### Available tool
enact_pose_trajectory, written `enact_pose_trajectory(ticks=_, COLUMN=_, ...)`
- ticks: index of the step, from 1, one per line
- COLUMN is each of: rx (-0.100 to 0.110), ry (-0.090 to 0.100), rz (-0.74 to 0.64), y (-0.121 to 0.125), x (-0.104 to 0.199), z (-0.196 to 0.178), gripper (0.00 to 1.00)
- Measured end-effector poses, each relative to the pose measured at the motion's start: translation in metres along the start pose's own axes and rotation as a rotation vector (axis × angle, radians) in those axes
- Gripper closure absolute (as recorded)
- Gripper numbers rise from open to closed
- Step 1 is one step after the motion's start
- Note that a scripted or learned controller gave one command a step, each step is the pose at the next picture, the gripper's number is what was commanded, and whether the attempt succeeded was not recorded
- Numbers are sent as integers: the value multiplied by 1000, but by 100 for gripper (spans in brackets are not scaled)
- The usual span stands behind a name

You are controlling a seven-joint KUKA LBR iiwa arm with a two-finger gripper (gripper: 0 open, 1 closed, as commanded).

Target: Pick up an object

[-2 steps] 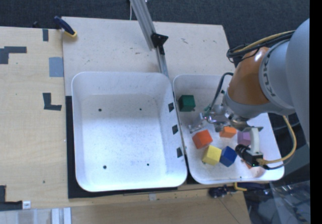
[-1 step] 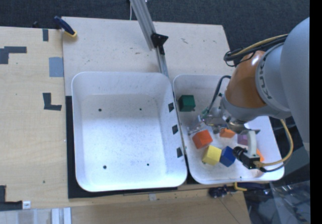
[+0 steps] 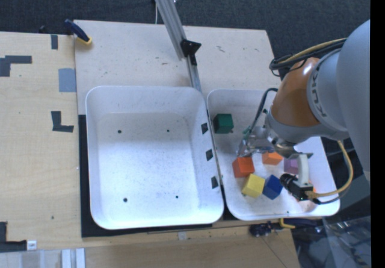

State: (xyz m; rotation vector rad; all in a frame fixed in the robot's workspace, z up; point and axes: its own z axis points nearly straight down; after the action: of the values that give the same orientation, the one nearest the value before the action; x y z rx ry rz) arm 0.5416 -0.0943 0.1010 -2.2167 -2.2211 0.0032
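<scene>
1. arm reaches in from the right, wrist low over the right bin. gripper sits in the middle of that bin, mostly hidden under the orange band and wrist housing.
2. tool state: cannot tell from this angle whether it is spread or closed; nothing visibly held.
3. candidate objects, all in the right bin: green block toward the far side, orange-red block, yellow block, blue block, a smaller orange piece and a pale purple piece partly under the arm.
4. key relation: the orange-red block lies just beside the gripper, on its near side, toward the bench front; it looks like the closest target. the green block is near too, on the far side and slightly left. yellow and blue touch each other, a little further toward the front.
5. blocks read as roughly cubic, so no long axis to line up with.
6. left bin holds only dark specks.
7. no brands, labels or readable writing seen; only grey tape marks on the bench.
</scene>
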Motion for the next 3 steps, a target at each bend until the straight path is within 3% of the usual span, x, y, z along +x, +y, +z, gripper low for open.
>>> enact_pose_trajectory(ticks=3, rx=-7, ry=-2, rz=0, y=3, x=-4, z=-120, gripper=100)
